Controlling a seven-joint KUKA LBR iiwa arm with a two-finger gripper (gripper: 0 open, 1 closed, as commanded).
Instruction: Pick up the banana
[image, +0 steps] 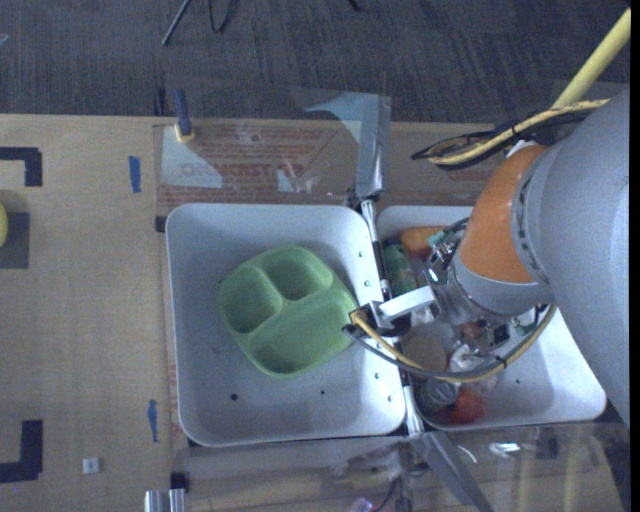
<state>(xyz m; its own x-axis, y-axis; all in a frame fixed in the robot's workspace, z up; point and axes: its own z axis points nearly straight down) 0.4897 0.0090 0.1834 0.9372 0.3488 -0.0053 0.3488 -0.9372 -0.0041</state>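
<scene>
At the left, the shallow white left bin (190, 330) holds a light green plastic plate with three compartments (285, 310). The plate lies flat near the middle of the bin, and no banana is seen there, so this bin does not need any attention.

In the shallow white right bin (560, 385), just past the wall between the two bins, an orange-yellow rounded piece (420, 238) lies at the far rim. A dark green object (396, 266) lies just beside it. This orange-yellow piece is probably the banana, but the arm covers part of it and the shape is not sure. Near the front rim lies a small red object (466, 404).

The grey arm with the orange band (505, 225) hangs over the middle of this bin. Its two-finger gripper (455, 345) points down between the probable banana and the red object. The wrist hides the gripper, so it is not possible to judge whether the grip is spread or closed.

To do the step well, the gripper should go toward the far rim and come down across the narrow width of the fruit. It should keep away from the green object and the bin wall.
</scene>
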